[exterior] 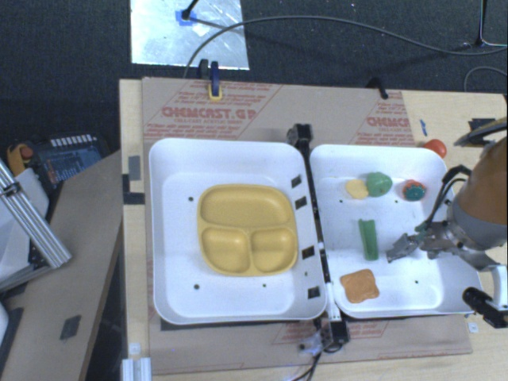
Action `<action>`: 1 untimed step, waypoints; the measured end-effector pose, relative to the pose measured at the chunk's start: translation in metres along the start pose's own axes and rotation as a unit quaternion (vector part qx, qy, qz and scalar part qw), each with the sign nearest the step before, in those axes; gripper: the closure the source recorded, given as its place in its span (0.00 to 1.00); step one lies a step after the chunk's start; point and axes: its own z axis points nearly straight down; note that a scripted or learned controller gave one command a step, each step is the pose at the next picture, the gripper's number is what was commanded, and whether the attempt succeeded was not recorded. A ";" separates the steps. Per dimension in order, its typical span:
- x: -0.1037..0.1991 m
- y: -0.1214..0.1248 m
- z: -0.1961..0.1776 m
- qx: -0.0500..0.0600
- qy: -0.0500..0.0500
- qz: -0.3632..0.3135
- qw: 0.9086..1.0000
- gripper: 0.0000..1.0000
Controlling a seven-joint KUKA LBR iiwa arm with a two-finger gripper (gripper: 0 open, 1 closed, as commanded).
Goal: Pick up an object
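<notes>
My gripper (399, 248) hangs low over the right bin (432, 296), reaching in from the bin's right side, and its dark tip points toward the middle of that bin; whether it is spread or pressed together I cannot tell from this angle, and I see nothing pinched in it. Just beside the tip, on its far-left side, lies a green stick-shaped block (367, 239), lengthwise up the bin floor, close to my tool but apart from it. Below and to the left of the tip, near the bin's front edge, sits a flat orange-brown piece (359, 285) that looks like toy toast. Farther up the bin from my tool are a small yellow piece (356, 189) touching a round green object (379, 183), and to their right a small round item in red and teal (413, 190). Well away to the left of my tool, the left bin (171, 213) holds a yellow divided tray (244, 228) with three compartments, lying flat.
</notes>
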 end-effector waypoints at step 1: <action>-0.001 0.001 -0.013 -0.002 -0.001 0.000 1.000 1.00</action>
